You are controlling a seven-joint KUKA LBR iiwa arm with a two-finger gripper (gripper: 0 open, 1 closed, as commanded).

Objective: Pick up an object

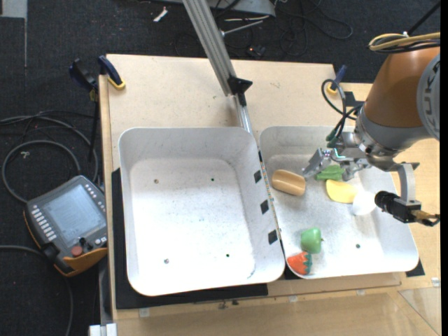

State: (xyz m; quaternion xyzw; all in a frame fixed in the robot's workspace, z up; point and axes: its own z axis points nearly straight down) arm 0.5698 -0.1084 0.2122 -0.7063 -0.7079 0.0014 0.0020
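My gripper [330, 163] hangs low over the back of the right bin [392, 254], under the orange-banded wrist. Just beneath it lies a flat green piece [327, 175], partly hidden by the gripper. A yellow object [341, 192] sits right beside that piece, toward the front. A tan loaf-shaped object [288, 183] lies to the gripper's left near the bin's divider. A small white object [362, 204] rests to the right of the yellow one. Near the bin's front left are a green object [311, 239] and a red one [299, 262].
The left bin [140, 145] sits beside the right one, their walls meeting in the middle. A slanted metal rail [213, 40] runs from the back down to the bins' shared edge. A teach pendant [66, 219] lies off the bench at left.
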